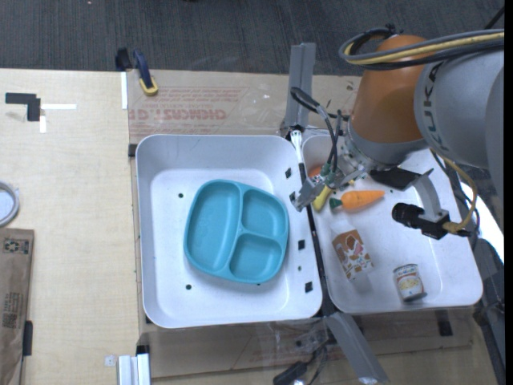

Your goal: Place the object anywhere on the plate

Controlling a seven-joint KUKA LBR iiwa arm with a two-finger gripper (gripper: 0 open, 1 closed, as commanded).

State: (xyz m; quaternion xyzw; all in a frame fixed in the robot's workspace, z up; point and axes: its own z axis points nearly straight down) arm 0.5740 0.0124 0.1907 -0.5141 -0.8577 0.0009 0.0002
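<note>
A pale wooden bench (64, 175) carries two shallow white bins. The gripper (314, 192), finger state unclear, hangs over the right bin's (449, 295) far-left part, just beside an orange plastic carrot (361, 200). The divided blue plate (236, 231) lies in the left bin (160, 295).

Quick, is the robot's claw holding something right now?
Gripper: cannot be told; it is low over the right bin, beside the toy carrot.
</note>
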